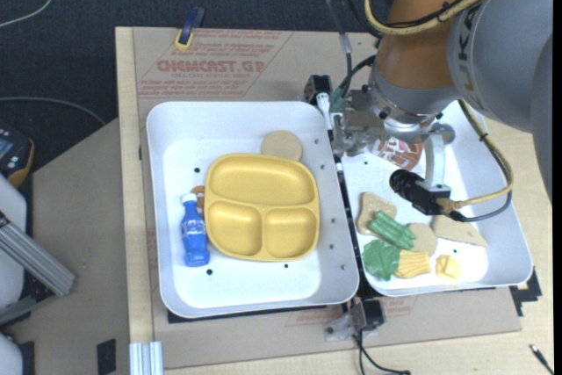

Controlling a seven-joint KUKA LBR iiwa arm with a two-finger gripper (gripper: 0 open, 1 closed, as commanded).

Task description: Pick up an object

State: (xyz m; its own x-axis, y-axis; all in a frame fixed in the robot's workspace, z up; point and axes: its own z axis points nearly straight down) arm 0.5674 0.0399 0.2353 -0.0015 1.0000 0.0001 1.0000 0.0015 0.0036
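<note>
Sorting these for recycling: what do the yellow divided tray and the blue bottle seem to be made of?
Yellow divided tray: probably molded plastic, smooth and slightly glossy, with soft highlights on its rounded rims. Blue bottle: likely translucent plastic with a white cap; too small to be sure.

Brown board surface [219,66] with red lettering, two white bins side by side on it, left bin [167,145], right bin [505,224], blue-yellow clip [188,28] at its far edge
</note>
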